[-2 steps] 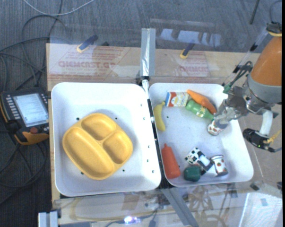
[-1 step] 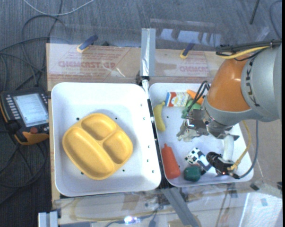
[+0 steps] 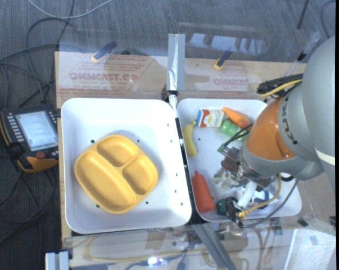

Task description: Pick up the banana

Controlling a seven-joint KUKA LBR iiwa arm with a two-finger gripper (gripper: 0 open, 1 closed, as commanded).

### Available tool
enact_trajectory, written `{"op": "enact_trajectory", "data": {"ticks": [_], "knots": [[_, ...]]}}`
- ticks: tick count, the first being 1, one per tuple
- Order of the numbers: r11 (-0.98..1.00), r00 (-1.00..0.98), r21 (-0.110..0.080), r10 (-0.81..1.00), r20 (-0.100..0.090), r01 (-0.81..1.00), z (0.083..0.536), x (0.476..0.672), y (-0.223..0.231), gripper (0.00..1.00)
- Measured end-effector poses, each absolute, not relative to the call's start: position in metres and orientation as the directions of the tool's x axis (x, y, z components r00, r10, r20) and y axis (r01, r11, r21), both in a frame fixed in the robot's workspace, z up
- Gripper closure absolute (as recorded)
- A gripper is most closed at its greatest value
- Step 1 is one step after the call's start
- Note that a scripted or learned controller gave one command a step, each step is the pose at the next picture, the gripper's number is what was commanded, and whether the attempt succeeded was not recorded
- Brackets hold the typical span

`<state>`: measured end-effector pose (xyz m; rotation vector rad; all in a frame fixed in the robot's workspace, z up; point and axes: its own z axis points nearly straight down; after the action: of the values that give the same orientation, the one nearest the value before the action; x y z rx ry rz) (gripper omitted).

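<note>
The banana point(image 3: 189, 138) is yellow and lies along the left wall of the right bin point(image 3: 290, 207), near its far end. My gripper point(image 3: 230, 172) hangs low over the middle of that bin, to the right of the banana and nearer the front, and apart from it. The orange band and grey wrist cover much of the gripper from above. I see nothing held in it.
A red bottle point(image 3: 202, 191) lies in front of the banana. A small carton point(image 3: 209, 117), an orange carrot point(image 3: 236, 116) and a green item point(image 3: 230, 128) sit at the far end. The left bin point(image 3: 73, 122) holds a yellow divided plate point(image 3: 116, 172).
</note>
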<state>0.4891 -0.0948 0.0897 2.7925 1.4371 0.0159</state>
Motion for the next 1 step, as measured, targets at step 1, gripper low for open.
{"op": "enact_trajectory", "data": {"ticks": [1], "knots": [[-0.904,0.904,-0.001,0.428,-0.01,0.428,0.18,0.4835,-0.0557,1.0]]}}
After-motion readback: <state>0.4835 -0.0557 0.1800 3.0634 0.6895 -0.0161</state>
